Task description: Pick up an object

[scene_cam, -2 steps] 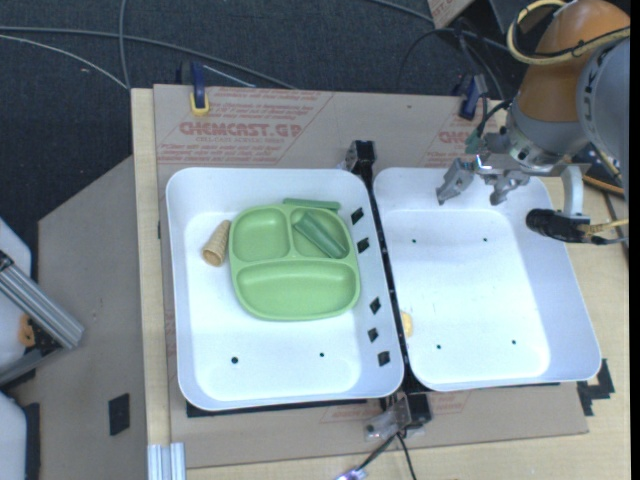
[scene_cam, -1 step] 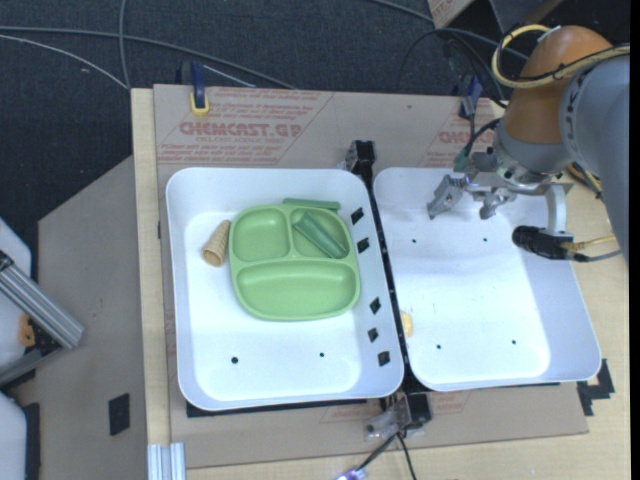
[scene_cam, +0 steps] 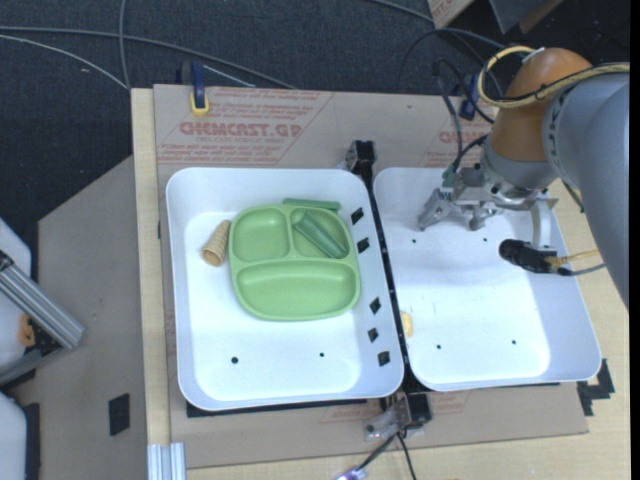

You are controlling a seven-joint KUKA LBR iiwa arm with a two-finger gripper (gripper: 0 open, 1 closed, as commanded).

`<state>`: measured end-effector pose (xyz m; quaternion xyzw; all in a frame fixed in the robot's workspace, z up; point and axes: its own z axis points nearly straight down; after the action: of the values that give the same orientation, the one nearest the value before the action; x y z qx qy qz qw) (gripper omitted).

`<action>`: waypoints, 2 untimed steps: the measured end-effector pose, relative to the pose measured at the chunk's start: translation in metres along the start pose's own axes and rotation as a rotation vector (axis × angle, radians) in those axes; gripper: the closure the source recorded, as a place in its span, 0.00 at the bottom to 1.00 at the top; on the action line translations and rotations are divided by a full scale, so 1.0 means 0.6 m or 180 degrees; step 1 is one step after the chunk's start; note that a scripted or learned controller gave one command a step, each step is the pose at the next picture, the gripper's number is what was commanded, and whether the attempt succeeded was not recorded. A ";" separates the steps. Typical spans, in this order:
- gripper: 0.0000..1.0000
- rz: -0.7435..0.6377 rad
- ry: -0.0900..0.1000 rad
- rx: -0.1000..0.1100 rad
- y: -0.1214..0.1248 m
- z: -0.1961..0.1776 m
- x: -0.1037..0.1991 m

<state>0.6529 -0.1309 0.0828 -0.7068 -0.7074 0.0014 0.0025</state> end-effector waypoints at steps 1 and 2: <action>1.00 0.0000 -0.0002 -0.0019 0.003 -0.024 0.000; 1.00 0.0000 -0.0008 -0.0041 0.010 -0.133 0.000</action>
<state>0.6592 -0.1310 0.1624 -0.7068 -0.7074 -0.0022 -0.0030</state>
